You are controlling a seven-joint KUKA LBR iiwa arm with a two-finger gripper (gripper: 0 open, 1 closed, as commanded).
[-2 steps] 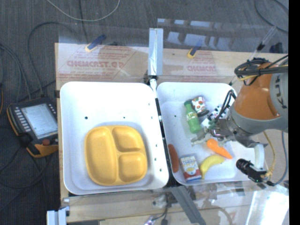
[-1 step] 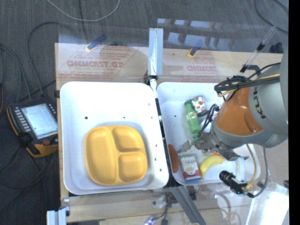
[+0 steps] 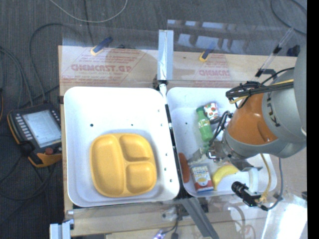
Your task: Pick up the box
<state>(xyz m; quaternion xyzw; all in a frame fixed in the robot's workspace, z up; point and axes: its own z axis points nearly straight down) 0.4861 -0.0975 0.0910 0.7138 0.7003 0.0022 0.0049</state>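
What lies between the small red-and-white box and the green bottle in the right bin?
In the camera view, the grey gripper sits between the small red-and-white box and the green bottle.

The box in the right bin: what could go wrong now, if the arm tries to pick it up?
1. The box lies crowded near the bin's front wall, with a banana on one side and a reddish sausage-like item on the other; the fingers may catch a neighbour instead.
2. The gripper sits low among the items, beside a green bottle, which it may knock.
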